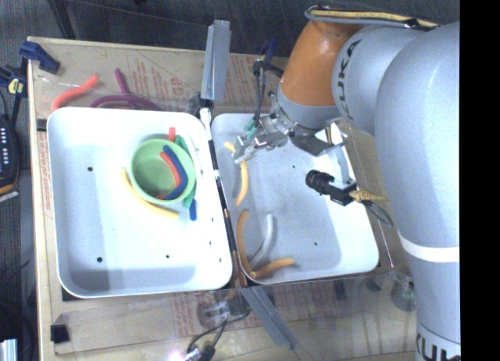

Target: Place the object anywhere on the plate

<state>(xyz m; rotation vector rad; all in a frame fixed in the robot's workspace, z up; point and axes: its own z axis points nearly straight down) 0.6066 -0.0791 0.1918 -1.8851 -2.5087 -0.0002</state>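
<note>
You're at the pickup: the gripper (248,147) hovers over the orange strip (243,181), centre frame; finger state I cannot tell. Next, carry it to the green plate (162,170).

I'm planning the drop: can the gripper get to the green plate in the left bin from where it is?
Probably yes. The gripper hangs over the right bin's left end, near the divider. The green plate lies open from above in the left bin, with nothing tall between them.
</note>
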